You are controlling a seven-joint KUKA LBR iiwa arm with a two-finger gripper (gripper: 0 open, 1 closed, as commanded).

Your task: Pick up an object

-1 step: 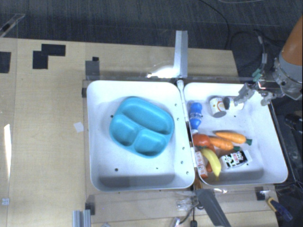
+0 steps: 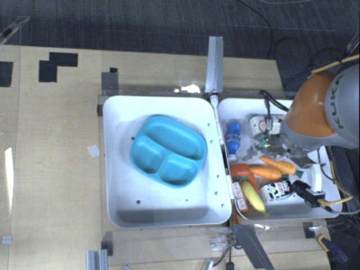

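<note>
The arm (image 2: 320,114) reaches in from the right of the frame and hangs over the right bin (image 2: 332,207), its grey and orange wrist covering the upper right part of that bin. The hand (image 2: 269,142) sits low under the wrist, near the middle of the bin, and I cannot tell whether it is released or clenched; nothing can be seen held in it.

The things to choose from lie crowded in the right bin. Two orange carrots (image 2: 275,167) lie crosswise at the bin's centre, just below the hand, with a red piece (image 2: 241,170) touching their left end. A yellow banana (image 2: 254,198) lies at a slant in the lower left corner of the bin, beside a small packet (image 2: 238,193) along the left wall. A blue and white bottle (image 2: 232,138) lies near the upper left wall. A small white box (image 2: 277,190) sits lower centre.

The carrots and banana look like toy food: probably light, stiff and smooth, so apt to roll or slip. The upper carrot is nearest the hand; I judge the best hold is across its thicker middle, squarely, not at the tapered tip. The crowding may make neighbours shift.

The left bin (image 2: 118,207) holds a blue divided tray (image 2: 169,149), wide and shallow, a poor fit for a two-finger hold. Both bins rest on the table (image 2: 50,167).
</note>
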